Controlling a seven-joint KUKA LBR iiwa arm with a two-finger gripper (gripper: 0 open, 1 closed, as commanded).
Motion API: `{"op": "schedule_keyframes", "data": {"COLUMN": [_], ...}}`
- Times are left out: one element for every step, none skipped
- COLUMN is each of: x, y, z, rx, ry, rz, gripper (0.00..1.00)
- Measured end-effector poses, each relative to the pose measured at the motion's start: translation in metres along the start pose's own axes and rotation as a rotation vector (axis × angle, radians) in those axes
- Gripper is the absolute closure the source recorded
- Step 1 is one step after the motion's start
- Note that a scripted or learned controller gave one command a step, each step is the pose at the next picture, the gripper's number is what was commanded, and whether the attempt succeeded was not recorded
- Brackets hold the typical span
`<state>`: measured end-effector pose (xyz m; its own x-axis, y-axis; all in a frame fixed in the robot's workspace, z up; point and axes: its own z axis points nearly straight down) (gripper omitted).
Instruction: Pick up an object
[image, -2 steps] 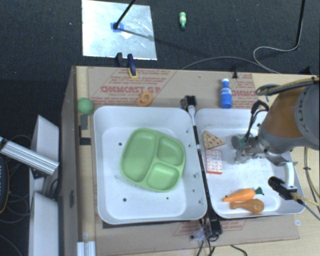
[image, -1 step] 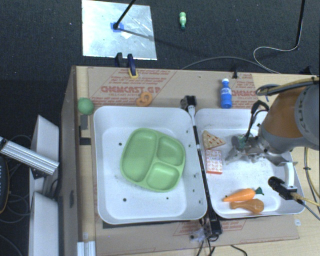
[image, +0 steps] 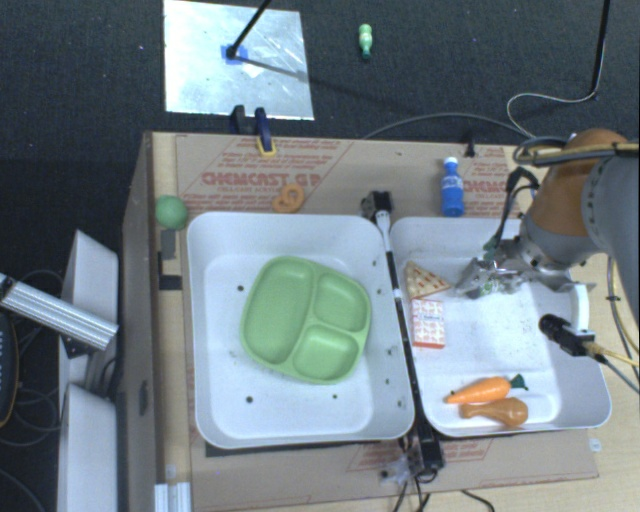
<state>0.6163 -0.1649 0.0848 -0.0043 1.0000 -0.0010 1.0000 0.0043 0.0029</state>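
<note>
Arm low over the right bin's far end

Nearest lay the carrot (image: 487, 389) beside a brown piece (image: 497, 411), then the patterned card (image: 428, 323) and wedge (image: 424, 279). Beyond them the gripper (image: 487, 279) hung low in the right bin (image: 590, 400); its opening could not be made out. The arm (image: 570, 205) bent in from the right.

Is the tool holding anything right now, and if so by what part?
Cannot be told. The tool is low in the right bin, with no item visibly between its tips.
</note>
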Motion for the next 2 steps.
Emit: {"op": "schedule_keyframes", "data": {"x": [0.000,0.064], "y": [0.001,-0.053], "z": [-0.012,-0.142], "rx": [-0.004,-0.002], "ry": [-0.001,0.001], "rz": [-0.003,-0.001], "gripper": [1.00,1.00]}}
